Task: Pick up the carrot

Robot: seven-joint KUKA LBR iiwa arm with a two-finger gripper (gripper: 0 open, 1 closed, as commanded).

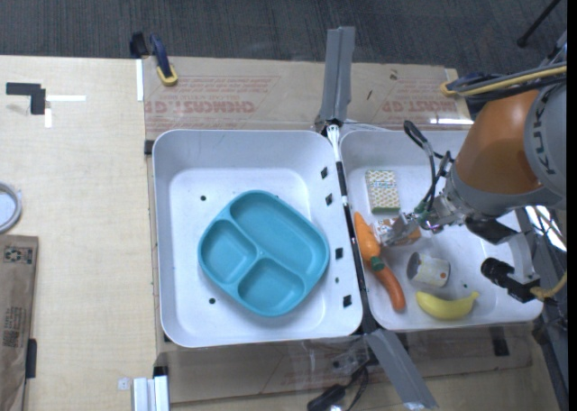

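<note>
Nearest, a banana (445,305) lies by the right bin's (505,315) front edge; the carrot (377,258) lies along its left wall. The tool (403,230) hovers just beside it, spread or pinched I cannot tell. Best centre over the carrot's middle, straddling across its width

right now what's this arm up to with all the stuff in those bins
A grey and orange robot arm reaches into the right bin from the right, its tool low beside the carrot, which lies along the bin's left wall. A banana, a small cup and a green packet share that bin. The left bin holds a blue divided plate.
</note>
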